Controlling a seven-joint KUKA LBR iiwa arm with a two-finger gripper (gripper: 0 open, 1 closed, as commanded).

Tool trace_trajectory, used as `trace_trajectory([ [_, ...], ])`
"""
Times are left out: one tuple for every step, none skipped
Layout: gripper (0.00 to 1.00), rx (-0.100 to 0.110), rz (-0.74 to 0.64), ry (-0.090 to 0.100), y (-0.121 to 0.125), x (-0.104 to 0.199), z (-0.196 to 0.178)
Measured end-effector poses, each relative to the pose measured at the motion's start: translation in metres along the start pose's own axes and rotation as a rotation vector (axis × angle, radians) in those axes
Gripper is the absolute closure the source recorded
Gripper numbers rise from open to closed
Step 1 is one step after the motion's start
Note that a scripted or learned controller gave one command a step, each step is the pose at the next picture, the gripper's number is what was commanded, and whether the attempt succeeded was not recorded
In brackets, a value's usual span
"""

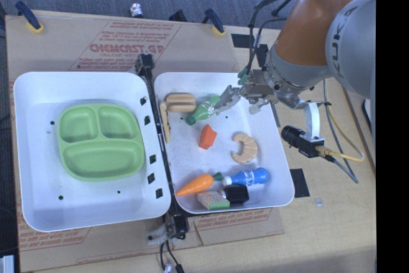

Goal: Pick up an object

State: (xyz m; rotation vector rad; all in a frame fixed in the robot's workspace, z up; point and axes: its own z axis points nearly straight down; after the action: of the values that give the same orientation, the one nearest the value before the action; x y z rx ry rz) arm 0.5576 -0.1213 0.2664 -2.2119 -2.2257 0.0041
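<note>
Writing: red print on the cardboard sheet [121, 41] under the bins reads roughly "CHEMCAST", with smaller red lines above and below that I cannot make out. More red print runs along the cardboard's front edge, too small to read.
Labels: the blue bottle [250, 177] has a white band around it; any text there is too small to tell.
My gripper [225, 101]: it reaches in from the right over the upper part of the right bin [275, 137], fingers pointing left.
Opening: I cannot tell how far my fingers are apart; they blur into the green item at their tips.
Contact: my fingertips sit right at the green bottle [203, 110], touching or nearly so. I cannot see it between my fingers, so I claim no hold.
Green bottle: in the right bin's upper middle, lying tilted, just right of the hot dog bun [180, 102].
Other pieces in the right bin: an orange-red wedge [207, 137] at centre, a croissant [245, 148] to its right, a carrot [196, 184] at the front, a small black block [236, 194] and a striped block [213, 201] beside it.
Left bin [25, 137]: holds a green divided plate [100, 140], well apart from my gripper.
My arm: an orange band [313, 25] above the wrist.
</note>
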Motion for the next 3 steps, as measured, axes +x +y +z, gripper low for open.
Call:
trace_trajectory([
  [0.00, 0.003, 0.000, 0.000, -0.001, 0.003, 0.160],
  [0.00, -0.001, -0.001, -0.001, 0.022, -0.014, 0.175],
  [1.00, 0.002, -0.004, -0.002, 0.022, -0.014, 0.165],
])
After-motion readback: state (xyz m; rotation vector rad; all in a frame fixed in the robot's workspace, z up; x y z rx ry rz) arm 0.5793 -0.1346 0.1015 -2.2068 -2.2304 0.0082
